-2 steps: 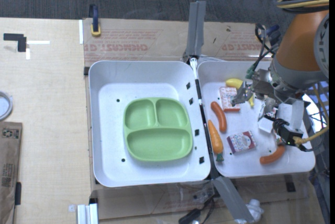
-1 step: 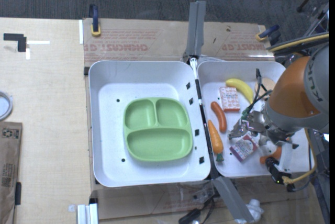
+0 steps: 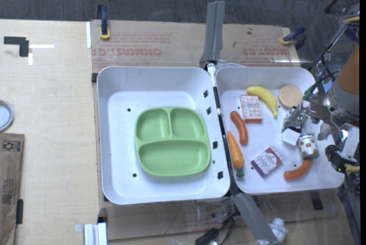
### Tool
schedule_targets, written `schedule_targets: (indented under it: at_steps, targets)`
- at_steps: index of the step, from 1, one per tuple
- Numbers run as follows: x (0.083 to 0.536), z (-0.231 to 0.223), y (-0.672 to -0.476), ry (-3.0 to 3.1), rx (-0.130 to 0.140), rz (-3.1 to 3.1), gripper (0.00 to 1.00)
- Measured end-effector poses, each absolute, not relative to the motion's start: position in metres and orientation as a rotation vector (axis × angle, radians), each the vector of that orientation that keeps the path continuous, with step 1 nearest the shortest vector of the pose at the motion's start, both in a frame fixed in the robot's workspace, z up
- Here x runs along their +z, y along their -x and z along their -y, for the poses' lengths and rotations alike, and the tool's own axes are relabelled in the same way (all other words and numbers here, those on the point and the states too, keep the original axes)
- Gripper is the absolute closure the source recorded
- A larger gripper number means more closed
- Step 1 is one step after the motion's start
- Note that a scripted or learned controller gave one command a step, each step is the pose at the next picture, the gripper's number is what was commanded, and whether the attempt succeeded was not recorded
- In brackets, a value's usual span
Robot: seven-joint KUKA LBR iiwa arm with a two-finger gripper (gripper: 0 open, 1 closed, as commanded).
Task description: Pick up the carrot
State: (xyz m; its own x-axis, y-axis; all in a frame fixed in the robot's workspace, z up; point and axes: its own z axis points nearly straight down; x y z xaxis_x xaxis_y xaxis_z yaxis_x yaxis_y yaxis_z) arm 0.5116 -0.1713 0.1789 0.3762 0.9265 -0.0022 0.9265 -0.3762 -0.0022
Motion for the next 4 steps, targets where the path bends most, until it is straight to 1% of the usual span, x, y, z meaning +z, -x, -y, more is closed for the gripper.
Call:
schedule_targets:
  at_steps: [1,2,3,4]
  targets:
    - [0.1,0.118,-0.569,2.427,0.002,1.994,0.0]
    - [0.111,0.141,-0.48,2.297,0.003,2.139,0.0]
    - [0.095,0.135,-0.479,2.482,-0.006,1.927,0.0]
    - [0.165,0.131,-0.526,2.114,0.002,2.323,0.0]
